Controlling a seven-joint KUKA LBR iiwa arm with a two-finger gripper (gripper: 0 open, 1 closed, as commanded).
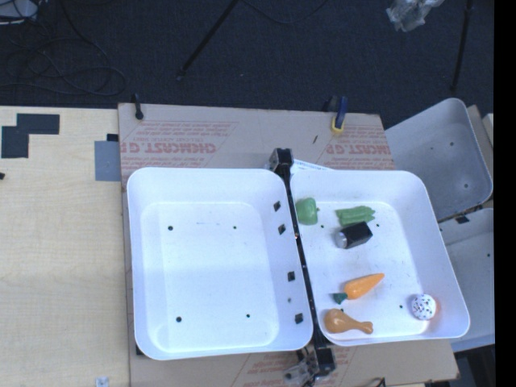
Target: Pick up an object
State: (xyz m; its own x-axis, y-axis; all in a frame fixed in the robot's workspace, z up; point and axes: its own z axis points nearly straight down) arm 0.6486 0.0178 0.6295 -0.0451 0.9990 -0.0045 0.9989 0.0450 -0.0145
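Observation:
The right bin (419,196) holds several small objects. A green lump (306,210) lies by the divider, with a flat green piece (355,214) to its right. A black and silver cylinder (353,235) sits just below that piece. An orange carrot (363,285) lies lower down, and an orange drumstick-shaped toy (347,322) rests at the front rim. A white speckled ball (422,305) sits in the front right corner. My gripper (413,3) hangs high at the top right, far above and behind the bins, well away from all objects.
The left bin (145,216) stands beside the right one on a cardboard sheet (210,139). A blue and yellow clamp (339,116) grips the sheet's back edge. A grey metal plate (451,151) sits to the right of the bins.

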